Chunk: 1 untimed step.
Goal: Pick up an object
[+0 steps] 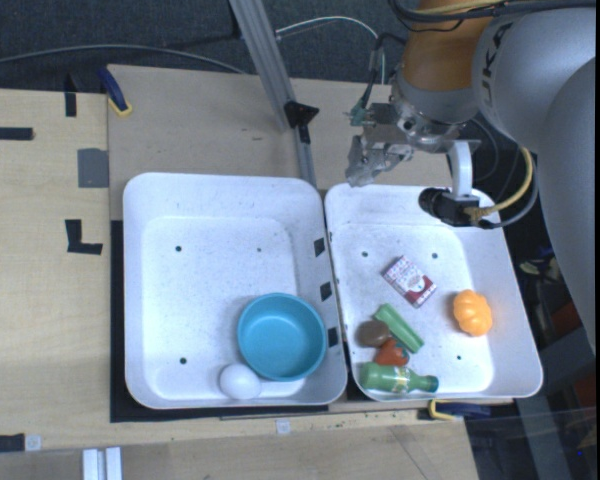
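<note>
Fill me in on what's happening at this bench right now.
A grey KUKA arm reaches in from the right, its gripper hanging above the far rim of the right bin with nothing visibly in it. No object has been picked yet. That bin holds a small red and white box, an orange fruit, a green bottle and a few other small items. The left bin holds a blue bowl and a white ball.
</note>
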Each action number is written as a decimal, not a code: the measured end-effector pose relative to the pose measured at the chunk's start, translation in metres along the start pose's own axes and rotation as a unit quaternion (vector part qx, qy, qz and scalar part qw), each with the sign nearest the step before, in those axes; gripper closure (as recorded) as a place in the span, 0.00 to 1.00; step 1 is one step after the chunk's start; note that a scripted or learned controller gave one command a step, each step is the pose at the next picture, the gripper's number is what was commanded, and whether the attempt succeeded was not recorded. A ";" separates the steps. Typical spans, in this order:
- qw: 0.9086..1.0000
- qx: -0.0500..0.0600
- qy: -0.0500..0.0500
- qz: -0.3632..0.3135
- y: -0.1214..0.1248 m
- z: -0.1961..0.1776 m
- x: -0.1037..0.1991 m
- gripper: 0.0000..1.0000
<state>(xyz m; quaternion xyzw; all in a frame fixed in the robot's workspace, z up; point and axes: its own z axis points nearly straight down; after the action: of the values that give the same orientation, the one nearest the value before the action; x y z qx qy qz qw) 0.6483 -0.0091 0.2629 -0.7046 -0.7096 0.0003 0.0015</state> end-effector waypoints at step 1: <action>1.000 0.001 -0.001 0.001 -0.015 0.009 0.040 1.00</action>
<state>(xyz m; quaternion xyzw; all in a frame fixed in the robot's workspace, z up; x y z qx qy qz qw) 0.6329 0.0308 0.2538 -0.7052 -0.7090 0.0012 0.0015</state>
